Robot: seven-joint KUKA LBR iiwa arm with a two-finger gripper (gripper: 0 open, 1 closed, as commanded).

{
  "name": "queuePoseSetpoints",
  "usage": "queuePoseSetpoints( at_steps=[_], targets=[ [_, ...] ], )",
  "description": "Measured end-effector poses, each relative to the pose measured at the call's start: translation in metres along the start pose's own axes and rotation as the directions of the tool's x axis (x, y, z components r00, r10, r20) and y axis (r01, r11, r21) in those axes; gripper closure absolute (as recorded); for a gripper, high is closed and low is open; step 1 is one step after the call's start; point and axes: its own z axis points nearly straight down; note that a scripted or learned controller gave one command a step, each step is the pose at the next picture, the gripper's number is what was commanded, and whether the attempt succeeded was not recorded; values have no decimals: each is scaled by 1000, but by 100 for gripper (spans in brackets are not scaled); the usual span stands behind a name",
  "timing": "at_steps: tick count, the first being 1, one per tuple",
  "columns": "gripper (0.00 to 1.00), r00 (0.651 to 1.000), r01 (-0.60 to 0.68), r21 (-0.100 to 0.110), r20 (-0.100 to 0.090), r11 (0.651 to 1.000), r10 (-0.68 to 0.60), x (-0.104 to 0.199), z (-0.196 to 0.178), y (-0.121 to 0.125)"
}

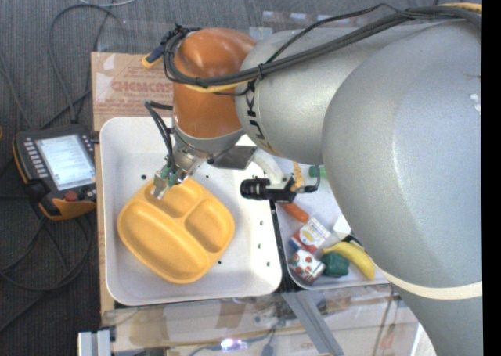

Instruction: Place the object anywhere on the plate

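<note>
Gripper [166, 181] over plate [177, 229] at its 11 o'clock rim | small green object [167, 178] at tips — you can't tell the grip state

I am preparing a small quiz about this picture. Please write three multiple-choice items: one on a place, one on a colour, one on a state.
1. In which bin does the yellow divided plastic plate lie?
A. the left white bin
B. the right white bin
C. on the floor

2. What colour is the banana-shaped toy in the right bin?
A. red
B. yellow
C. blue

3. Where is the gripper?
A. over the right bin
B. above the plate's upper left edge
C. outside both bins

Answers:
1 A, the plate rests on the left bin's floor.
2 B, the toy is yellow, beside a green object.
3 B, the gripper's tip meets the plate's upper left rim.
</note>
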Motion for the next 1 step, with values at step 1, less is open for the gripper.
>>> queuePoseSetpoints(
  at_steps=[1],
  targets=[
    [0,1000,-1,-1,0,1000,1,0,0,0]
  ],
)
